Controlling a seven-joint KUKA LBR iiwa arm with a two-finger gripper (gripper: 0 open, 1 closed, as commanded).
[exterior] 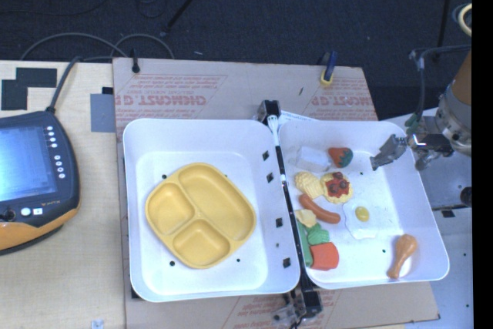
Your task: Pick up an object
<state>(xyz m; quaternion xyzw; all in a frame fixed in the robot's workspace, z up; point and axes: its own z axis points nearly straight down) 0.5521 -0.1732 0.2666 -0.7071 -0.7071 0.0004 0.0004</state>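
Two white bins sit side by side on the bench below me. Nearest the camera, in the right bin (431, 243), a toy drumstick (401, 254) lies at the front right corner, with an orange-red block (325, 256) and a green piece (313, 233) at the front left, close to the divider. Behind them lie a fried egg (360, 221), a sausage (320, 209), a small pizza slice (336, 186) and a yellow ridged piece (308, 183), all loose on the bin floor. Farther back rests a red-and-green toy (340, 156) beside a clear wrapper (313, 159). The left bin (142, 243) holds a yellow divided tray (200, 213). My gripper (402, 152) hangs over the right bin's far right edge, fingers spread apart, with nothing between them, well apart from the toys. On the far left a control pendant (32, 179) rests on the bench, and a blue-and-yellow clamp (329, 68) stands at the back of the cardboard sheet (231, 92).
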